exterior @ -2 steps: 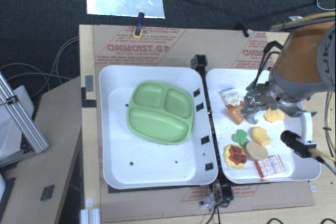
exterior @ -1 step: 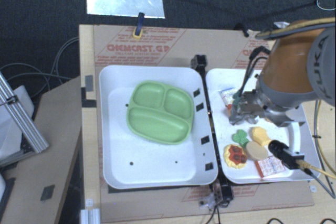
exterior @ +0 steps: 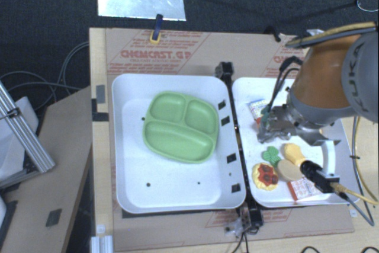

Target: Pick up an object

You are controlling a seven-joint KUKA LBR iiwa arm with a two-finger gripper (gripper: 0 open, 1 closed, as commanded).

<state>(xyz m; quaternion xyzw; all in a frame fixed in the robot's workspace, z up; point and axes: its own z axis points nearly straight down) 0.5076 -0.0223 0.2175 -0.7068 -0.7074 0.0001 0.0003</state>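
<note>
We've got the hand low in the right bin; can't tell its state. Should center over the green toy w/o nudging neighbors.

There are two white bins: the left bin and the right bin. One green plate with three parts sits in the left bin. The right bin has one little pizza, one green toy, one yellow toy and one red and white packet.
</note>
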